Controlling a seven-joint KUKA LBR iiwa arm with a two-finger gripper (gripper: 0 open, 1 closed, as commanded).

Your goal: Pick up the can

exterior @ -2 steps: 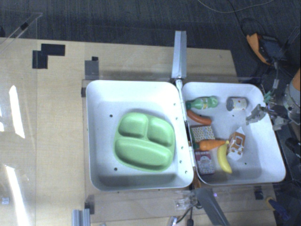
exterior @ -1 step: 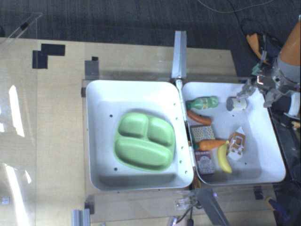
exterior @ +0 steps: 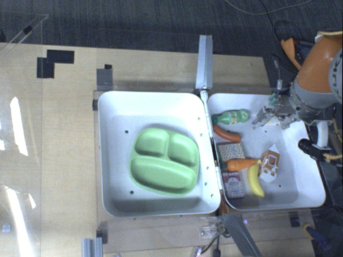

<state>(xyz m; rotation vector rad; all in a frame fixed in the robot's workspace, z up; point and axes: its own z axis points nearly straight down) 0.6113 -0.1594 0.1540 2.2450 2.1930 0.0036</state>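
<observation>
The claw (exterior: pixel 276 116) hangs over the right bin's (exterior: pixel 313 197) far edge; whether it's parted, I cannot tell. The can (exterior: pixel 233 185) lies at the near left, beside the banana (exterior: pixel 255 182). It'll want to drop squarely over it, clear of the banana.

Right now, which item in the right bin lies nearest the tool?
The green bottle, lying on its side at the bin's far end. The hot dog, carrot and banana lie farther from the tool.

Green tray (exterior: pixel 163 160), yellow banana (exterior: pixel 254 183), white bins (exterior: pixel 115 143).
</observation>
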